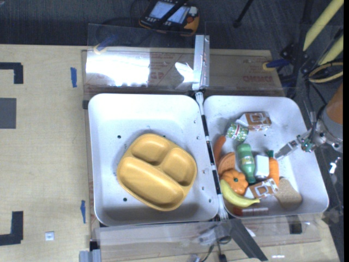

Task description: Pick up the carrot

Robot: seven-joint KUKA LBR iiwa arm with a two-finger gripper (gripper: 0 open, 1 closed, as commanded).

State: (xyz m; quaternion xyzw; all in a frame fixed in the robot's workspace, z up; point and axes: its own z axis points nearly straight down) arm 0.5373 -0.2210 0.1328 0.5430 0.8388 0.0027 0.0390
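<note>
Orange carrot (274,168) lies upright in the right bin (305,146), crowded beside a green bottle (246,160) (likely light, rigid, smooth); mid-body grasp suits. Gripper (281,152) hovers just above, grip unreadable.

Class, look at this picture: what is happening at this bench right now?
A grey robot arm reaches in from the right, and its tool hangs over the right-hand white bin. That bin holds a heap of toy food: a slim orange carrot, a green bottle, a yellow banana and small packets. The tool is close to the carrot, but nothing is seen in it. The left-hand white bin holds a yellow sectioned plastic tray.
</note>
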